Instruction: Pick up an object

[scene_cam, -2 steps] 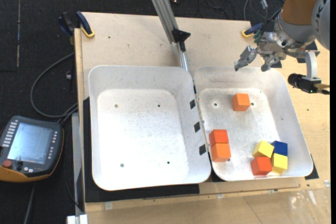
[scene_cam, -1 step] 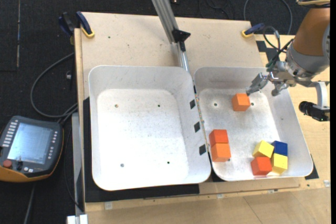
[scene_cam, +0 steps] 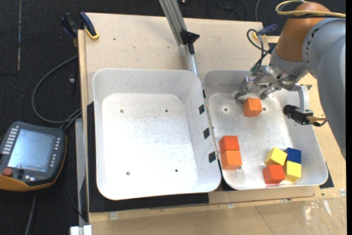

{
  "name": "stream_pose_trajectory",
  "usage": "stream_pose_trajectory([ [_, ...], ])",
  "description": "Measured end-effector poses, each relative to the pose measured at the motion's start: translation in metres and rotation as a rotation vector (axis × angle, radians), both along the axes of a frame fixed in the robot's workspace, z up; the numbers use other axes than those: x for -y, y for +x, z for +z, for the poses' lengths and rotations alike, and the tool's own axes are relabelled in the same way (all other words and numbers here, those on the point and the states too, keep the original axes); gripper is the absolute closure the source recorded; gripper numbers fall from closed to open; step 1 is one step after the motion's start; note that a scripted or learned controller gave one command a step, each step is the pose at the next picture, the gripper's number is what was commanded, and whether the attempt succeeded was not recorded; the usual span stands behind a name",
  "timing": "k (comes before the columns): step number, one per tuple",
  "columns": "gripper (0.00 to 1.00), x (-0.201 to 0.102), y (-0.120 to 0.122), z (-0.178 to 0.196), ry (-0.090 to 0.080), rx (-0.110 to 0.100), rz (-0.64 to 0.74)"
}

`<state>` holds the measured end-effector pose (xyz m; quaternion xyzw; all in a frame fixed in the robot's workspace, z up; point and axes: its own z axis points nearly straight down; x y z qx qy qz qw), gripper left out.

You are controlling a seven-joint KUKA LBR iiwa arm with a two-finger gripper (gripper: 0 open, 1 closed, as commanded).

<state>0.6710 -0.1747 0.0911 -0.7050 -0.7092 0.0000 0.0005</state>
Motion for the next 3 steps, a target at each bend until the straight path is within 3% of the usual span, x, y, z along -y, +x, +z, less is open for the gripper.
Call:
stream_pose_trajectory([
  [1,0.0,0.028,-0.064,0.004,-0.001,-0.004,-0.01],
  [2,1.0,0.026,-0.06,0.015,-0.002,0.004,-0.007],
  [3,1.0,-0.097,-0.032,0.108,0.001,0.009,0.005],
])
